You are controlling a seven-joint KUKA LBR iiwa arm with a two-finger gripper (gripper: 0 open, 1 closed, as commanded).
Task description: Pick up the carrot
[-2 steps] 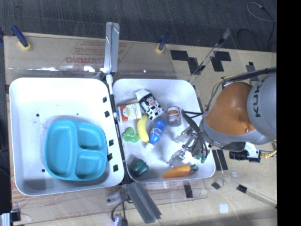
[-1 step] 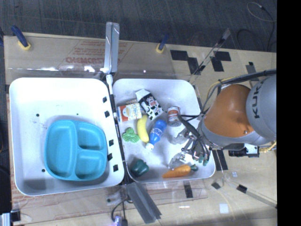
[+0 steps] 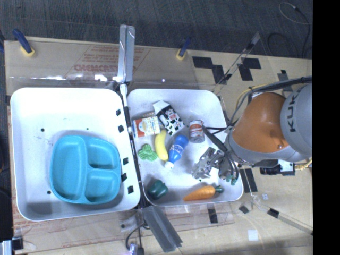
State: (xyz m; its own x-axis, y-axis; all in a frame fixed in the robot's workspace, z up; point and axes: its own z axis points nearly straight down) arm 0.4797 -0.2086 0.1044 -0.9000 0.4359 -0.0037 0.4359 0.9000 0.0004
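The carrot (image 3: pixel 201 193) is orange with a green top and lies flat near the front edge of the right bin (image 3: pixel 223 106), its top pointing right. My gripper (image 3: pixel 204 164) hangs over the bin just above and behind the carrot, apart from it. Nothing shows between its metal fingers, and their spread is unclear from this angle. The grey arm with its orange band (image 3: pixel 260 127) reaches in from the right.
In the right bin lie a banana (image 3: pixel 161 145), a blue bottle (image 3: pixel 177 149), a green leafy item (image 3: pixel 147 153), a dark green pepper (image 3: pixel 156 188), a small can (image 3: pixel 196 130), a cow-print carton (image 3: pixel 169 118) and an orange box (image 3: pixel 145 125). The left bin (image 3: pixel 32 110) holds a blue divided plate (image 3: pixel 85 169).
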